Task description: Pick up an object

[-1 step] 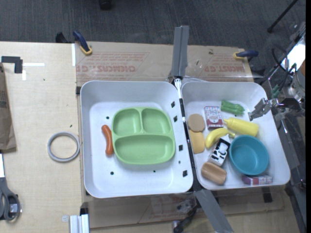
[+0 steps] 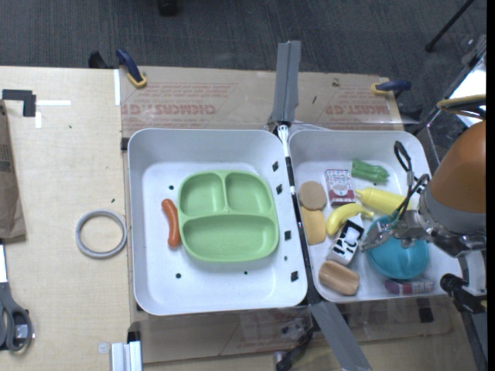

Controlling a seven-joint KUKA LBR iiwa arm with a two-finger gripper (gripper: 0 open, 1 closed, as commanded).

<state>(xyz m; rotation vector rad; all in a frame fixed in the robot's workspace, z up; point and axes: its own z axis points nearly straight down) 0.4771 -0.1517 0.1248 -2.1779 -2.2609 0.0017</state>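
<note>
1. Teal, the round plastic bowl (image 2: 400,258) sits near the front of the right white bin (image 2: 309,207), under the end effector (image 2: 380,235).
2. The end effector hangs at the bowl's left rim; its spread cannot be told.
3. Just left lie a yellow plastic banana (image 2: 340,216) and a black-and-white card (image 2: 347,240).
</note>
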